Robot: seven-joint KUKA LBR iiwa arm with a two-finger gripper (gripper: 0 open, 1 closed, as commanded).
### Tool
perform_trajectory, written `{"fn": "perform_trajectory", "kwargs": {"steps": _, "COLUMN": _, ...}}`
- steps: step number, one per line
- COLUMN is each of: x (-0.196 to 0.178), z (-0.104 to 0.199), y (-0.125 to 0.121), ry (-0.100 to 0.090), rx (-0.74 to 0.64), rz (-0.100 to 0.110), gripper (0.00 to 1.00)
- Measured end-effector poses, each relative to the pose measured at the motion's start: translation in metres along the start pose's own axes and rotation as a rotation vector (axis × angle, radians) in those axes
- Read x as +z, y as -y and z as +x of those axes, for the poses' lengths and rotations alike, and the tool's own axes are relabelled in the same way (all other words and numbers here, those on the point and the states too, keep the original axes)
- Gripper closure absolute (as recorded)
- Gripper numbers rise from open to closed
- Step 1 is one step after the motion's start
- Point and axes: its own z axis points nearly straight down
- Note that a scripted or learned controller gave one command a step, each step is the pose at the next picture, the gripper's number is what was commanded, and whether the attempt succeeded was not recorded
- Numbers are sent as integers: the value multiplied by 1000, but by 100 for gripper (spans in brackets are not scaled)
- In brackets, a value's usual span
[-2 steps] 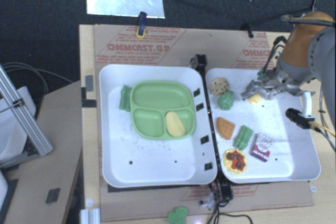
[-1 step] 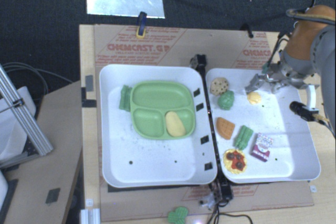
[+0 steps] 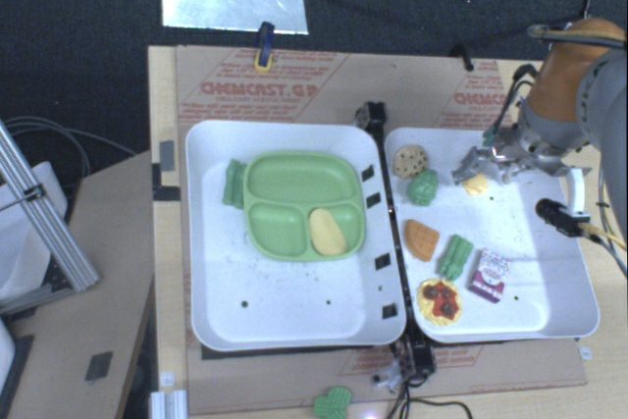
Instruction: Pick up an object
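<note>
Yellow toy piece (image 3: 476, 183) lies on the floor of the right bin (image 3: 564, 294), in its upper part, directly under the gripper (image 3: 481, 167), which hangs low over it on the end of the grey arm (image 3: 579, 103). Whether the metal fingertips touch the piece or stand just above it is hard to tell, and the fingers blur into one pale shape, so I cannot tell if the hand is wide, narrow or closed on anything.

Just to the hand's left sit a green broccoli piece (image 3: 423, 186) and, above that, a round cookie (image 3: 409, 159). Below the hand, further down the bin, lie an orange wedge (image 3: 422, 238), a green bean-like piece (image 3: 454, 256), a small pink packet (image 3: 489, 275) and a pizza slice (image 3: 440, 300). Well apart to the left, the other bin (image 3: 211, 309) holds a green divided plate (image 3: 299, 203) with a yellow potato-like lump (image 3: 328, 232) on it.

The likely trouble: the yellow piece is small and flat, so the fingers may close over it or push it aside on the slick floor. A drift leftward could also knock the broccoli. Most of the piece is covered by the gripper, so its true shape stays uncertain.
</note>
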Motion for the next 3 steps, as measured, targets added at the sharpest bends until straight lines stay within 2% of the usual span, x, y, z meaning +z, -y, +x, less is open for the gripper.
{"fn": "perform_trajectory", "kwargs": {"steps": 1, "x": -12, "z": -1, "y": -2, "ry": 2, "rx": -2, "rz": -6, "gripper": 100}}
{"fn": "perform_trajectory", "kwargs": {"steps": 2, "x": -12, "z": -1, "y": -2, "ry": 2, "rx": -2, "rz": -5, "gripper": 0}}
{"fn": "perform_trajectory", "kwargs": {"steps": 3, "x": -14, "z": 2, "y": -13, "ry": 0, "rx": -1, "rz": -3, "gripper": 0}}
